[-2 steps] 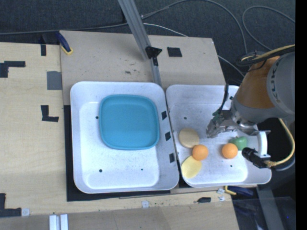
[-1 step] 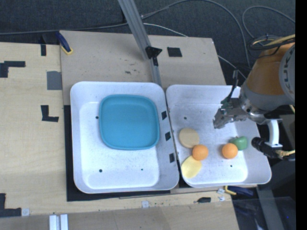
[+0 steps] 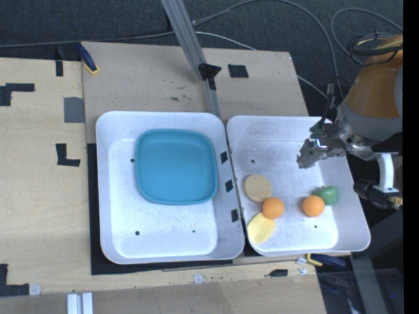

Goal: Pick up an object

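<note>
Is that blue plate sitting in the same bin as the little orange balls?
No, the blue plate lies alone in the left bin, while both orange balls sit in the right bin.

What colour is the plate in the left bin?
Light blue plate; camera view shows it best.

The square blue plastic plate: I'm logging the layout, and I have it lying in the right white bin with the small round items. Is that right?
Not quite. The camera view shows the square blue plastic plate in the left white bin; the small round items lie in the right white bin.
</note>
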{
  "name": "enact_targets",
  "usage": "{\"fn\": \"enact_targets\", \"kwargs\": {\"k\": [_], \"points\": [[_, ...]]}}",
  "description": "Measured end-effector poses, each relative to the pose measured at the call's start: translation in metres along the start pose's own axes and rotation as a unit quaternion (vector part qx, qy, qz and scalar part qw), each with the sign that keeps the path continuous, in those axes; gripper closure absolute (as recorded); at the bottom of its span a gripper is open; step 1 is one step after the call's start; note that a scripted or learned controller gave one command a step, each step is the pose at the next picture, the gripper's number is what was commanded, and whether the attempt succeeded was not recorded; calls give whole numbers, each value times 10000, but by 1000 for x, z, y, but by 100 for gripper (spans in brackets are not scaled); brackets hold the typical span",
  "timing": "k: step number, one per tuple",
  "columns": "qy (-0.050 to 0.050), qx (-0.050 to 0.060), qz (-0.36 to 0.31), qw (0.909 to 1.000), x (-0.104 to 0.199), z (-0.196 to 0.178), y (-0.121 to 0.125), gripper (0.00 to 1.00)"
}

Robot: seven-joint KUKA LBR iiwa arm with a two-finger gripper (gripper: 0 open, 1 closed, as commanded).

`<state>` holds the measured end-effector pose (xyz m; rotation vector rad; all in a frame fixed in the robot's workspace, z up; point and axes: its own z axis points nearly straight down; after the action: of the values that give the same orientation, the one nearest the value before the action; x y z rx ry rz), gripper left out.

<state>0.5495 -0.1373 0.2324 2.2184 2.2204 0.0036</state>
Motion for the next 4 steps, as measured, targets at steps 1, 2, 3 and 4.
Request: {"fn": "enact_targets", "kwargs": {"k": [1,2,3,4], "points": [[-1,3,2,10000,0,-44,1,100],[6,26,-16,10000,49,-27,18,100],[6,28,-19,10000,105,-12,25,100],[5,29,-17,10000,155,4,35,100]]}}
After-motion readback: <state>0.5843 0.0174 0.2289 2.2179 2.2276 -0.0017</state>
